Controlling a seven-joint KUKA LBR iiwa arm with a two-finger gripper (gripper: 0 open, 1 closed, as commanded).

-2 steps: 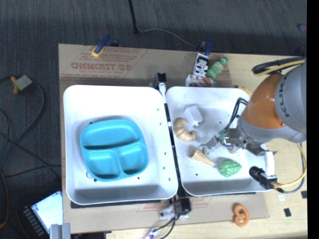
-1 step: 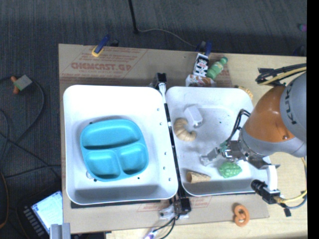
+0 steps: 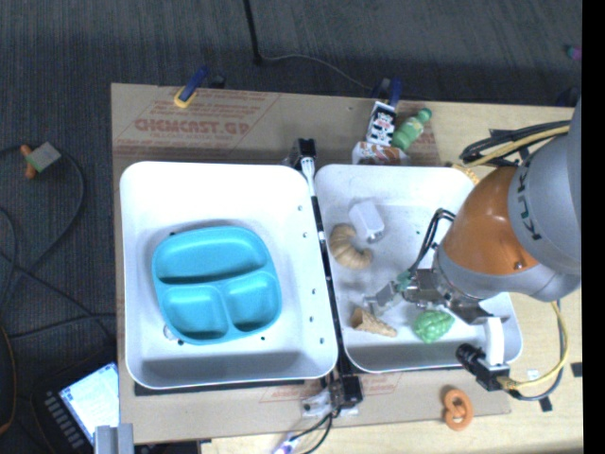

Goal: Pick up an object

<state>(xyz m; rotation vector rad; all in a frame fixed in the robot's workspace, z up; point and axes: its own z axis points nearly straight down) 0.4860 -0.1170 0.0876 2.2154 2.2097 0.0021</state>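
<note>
My gripper (image 3: pixel 395 294) hangs low inside the right bin (image 3: pixel 406 189), toward its near half, with my grey arm (image 3: pixel 558 220) and its orange band (image 3: pixel 487 230) coming in over the bin's right side. How far my jaws stand apart I cannot tell; the metal parts there are small and blurred, and I see nothing clearly held between them.

Just beside my gripper on the right lies a green knobbly object (image 3: pixel 433 325), near the bin's front wall. A small tan wedge-shaped piece (image 3: pixel 373 323) lies just below and left of my gripper. Farther back, near the bin's left wall, sits a tan shell-like object (image 3: pixel 349 247), and touching its far side a pale rounded block (image 3: pixel 368 220). The back of this bin is bare white floor.

The left bin (image 3: pixel 142 197) holds a blue divided tray (image 3: pixel 217 282) with three compartments, with bare floor all round it. The two bins touch along a shared middle edge.

On the bench (image 3: pixel 189 126) beyond the right bin stands a green bottle (image 3: pixel 409 130) beside a printed packet (image 3: pixel 378 132). An orange ring (image 3: pixel 458 408) lies on the bench in front of the right bin.
</note>
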